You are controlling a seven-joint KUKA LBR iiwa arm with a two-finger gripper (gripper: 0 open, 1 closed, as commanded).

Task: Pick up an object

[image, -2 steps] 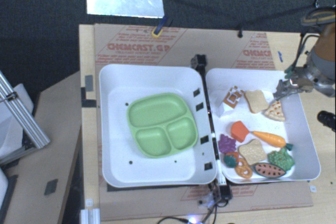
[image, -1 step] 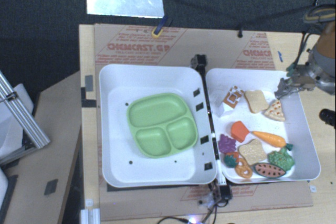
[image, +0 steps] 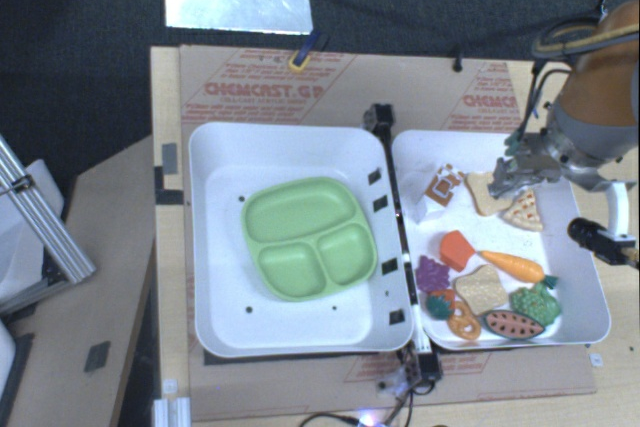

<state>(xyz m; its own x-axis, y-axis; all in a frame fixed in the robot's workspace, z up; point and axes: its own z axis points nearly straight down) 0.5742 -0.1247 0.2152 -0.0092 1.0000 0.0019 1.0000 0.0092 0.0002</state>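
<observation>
The metal two-finger gripper [image: 512, 177] hung at the upper right of the frame, just over a tan toast-shaped toy [image: 483, 193] and a pale waffle-patterned wedge [image: 523, 210] in the right white bin [image: 590, 310]. Its grip could not be told. Nothing appeared lifted; the pick remained undone.

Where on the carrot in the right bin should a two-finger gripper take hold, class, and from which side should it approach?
Grip the carrot across its thick orange middle, coming straight down from above. It lies flat and long, running left to right, so fingers closing across its narrow width should seat best. The green tip touches the broccoli and the bread slice sits just below, so the middle probably leaves the most room.
</observation>
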